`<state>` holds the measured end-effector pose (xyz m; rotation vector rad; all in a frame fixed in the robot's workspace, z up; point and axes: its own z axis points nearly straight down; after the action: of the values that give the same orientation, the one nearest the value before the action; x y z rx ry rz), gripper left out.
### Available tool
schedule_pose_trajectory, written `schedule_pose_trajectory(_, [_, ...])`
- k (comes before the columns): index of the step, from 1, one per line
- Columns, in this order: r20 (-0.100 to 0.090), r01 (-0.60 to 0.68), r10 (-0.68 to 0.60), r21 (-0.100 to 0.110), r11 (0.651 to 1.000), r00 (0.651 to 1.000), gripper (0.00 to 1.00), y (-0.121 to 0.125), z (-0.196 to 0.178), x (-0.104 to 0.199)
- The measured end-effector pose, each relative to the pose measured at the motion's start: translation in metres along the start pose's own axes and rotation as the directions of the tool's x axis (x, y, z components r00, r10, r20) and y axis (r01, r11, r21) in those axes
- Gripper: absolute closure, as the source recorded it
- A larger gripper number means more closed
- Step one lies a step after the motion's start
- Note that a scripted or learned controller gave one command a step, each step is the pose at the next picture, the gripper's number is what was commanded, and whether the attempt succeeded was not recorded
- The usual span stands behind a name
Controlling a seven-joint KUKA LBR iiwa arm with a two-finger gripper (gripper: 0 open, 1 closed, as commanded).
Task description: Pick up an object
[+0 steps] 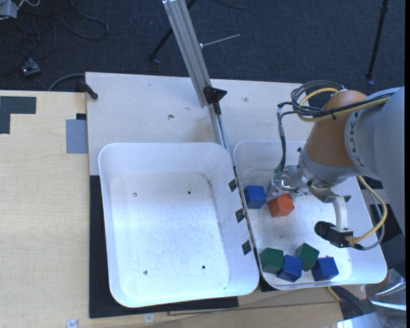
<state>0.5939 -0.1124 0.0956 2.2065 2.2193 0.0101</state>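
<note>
In the right bin (369, 265), my gripper (285, 185) hangs low over the left half, under the grey arm with its orange band. An orange cube (281, 206) lies right beneath the gripper's tip and looks to be touching it. Whether it is gripped or just lying under the tip is hidden. A blue cube (255, 196) sits just to the left of the orange one, near the bin's left wall.
Near the right bin's front edge lie two green cubes (271, 258) (306, 254) and two blue cubes (291, 268) (324, 268). The left bin (109, 162) stands beside it. A slanted metal rail (191, 53) rises behind the bins. Cables loop around the wrist.
</note>
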Motion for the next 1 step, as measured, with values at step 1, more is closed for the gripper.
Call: schedule_pose_trajectory(1, [-0.006, 0.000, 0.000, 0.006, 1.000, 1.000, 1.00, 0.0498, -0.0992, 0.0693])
